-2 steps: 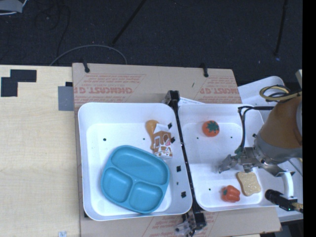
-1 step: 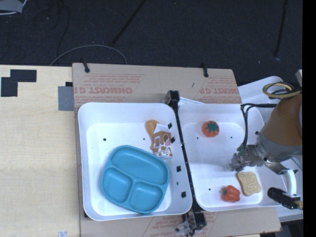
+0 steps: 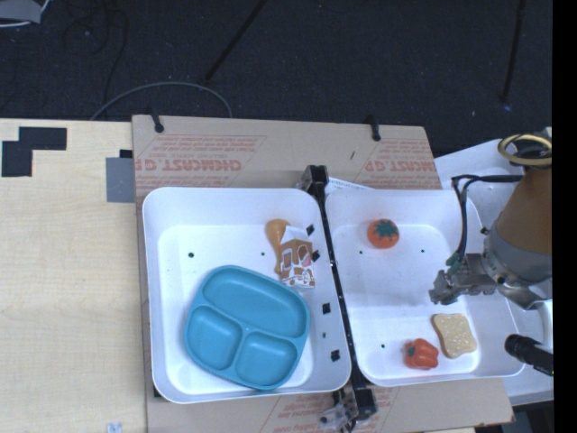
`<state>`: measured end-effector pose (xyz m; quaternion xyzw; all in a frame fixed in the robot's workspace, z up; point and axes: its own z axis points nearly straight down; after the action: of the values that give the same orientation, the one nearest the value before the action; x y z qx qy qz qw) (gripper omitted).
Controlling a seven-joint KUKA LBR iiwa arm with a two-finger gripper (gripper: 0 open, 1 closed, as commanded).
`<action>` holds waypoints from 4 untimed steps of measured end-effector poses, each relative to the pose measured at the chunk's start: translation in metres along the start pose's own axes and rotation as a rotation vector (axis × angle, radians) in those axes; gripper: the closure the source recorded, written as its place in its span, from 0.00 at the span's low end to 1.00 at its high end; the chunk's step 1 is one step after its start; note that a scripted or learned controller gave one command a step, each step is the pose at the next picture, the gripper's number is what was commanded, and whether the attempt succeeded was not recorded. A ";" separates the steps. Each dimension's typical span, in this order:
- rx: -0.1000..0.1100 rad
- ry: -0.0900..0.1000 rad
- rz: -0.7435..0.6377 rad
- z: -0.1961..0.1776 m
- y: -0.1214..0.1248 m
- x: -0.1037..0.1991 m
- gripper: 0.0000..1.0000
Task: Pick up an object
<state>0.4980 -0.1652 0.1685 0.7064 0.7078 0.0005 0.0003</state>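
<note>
In the right bin: the claw [image 3: 448, 282] sits low by the bin's right wall, just above the bread slice [image 3: 454, 334]; whether it is spread or pressed together I cannot tell, as it is small and dark here
Right bin [image 3: 397, 368]: holds three small things; a tomato [image 3: 383, 233] toward the far side, a red pepper [image 3: 420, 354] at the near edge, the bread slice just beside the pepper on its right
Likeliest target: the bread slice, being nearest the claw; a judgement only
Handling of the slice: looks like toy food, light and fairly stiff; lying flat, so little height to pinch; best taken across its narrow width, edge to edge; may slide on the smooth bin floor
Handling of the pepper: rounded, probably light and slick; take it across the middle of the body
Left bin [image 3: 171, 242]: a blue divided tray [image 3: 245, 327], a small patterned packet [image 3: 297, 264] and a tan piece [image 3: 276, 233] beside it; well apart from the claw
Surface [image 3: 63, 287]: pale wood, left of both bins
</note>
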 end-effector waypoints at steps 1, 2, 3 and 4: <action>-0.001 -0.001 0.001 -0.042 0.000 -0.002 1.00; -0.001 -0.001 -0.001 -0.088 0.002 0.006 1.00; 0.006 0.002 -0.002 -0.073 0.014 0.054 1.00; 0.005 0.003 -0.004 -0.070 0.024 0.115 1.00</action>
<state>0.5217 -0.0498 0.2390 0.7050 0.7092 -0.0004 -0.0025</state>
